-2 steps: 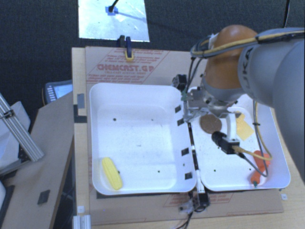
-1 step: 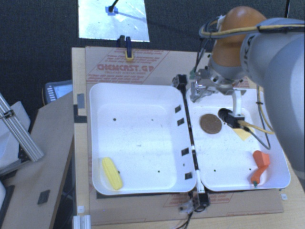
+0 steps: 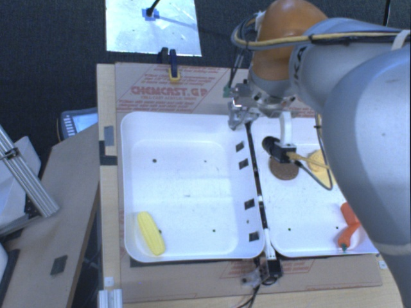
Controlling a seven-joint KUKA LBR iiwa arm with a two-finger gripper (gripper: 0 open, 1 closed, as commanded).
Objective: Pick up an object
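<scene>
The pincer (image 3: 241, 117) stands above the far end of the seam where the left bin (image 3: 131, 172) and the right bin (image 3: 302, 239) meet on the worktop (image 3: 109, 95). Whether it is released or clenched cannot be determined from this angle, and nothing is seen grasped in it. Three candidate objects are available. A yellow corn-shaped piece (image 3: 151, 233) lies in the near left corner of the left bin, just beside the wall. A brown disc (image 3: 284, 169) lies flat on the floor of the right bin, toward its far edge and nearest the pincer. An orange carrot-shaped piece (image 3: 349, 226) lies at the near right corner of the right bin, partly covered by the arm. All three appear small and light, probably rigid toy food with a smooth surface that may slip. The disc sits low and offers little height to close on, so grip it across its diameter, pressing down to the bin floor. Take the corn piece across its narrow width at mid-length, allowing clearance from the bin wall. Take the carrot piece across its thicker end.
</scene>
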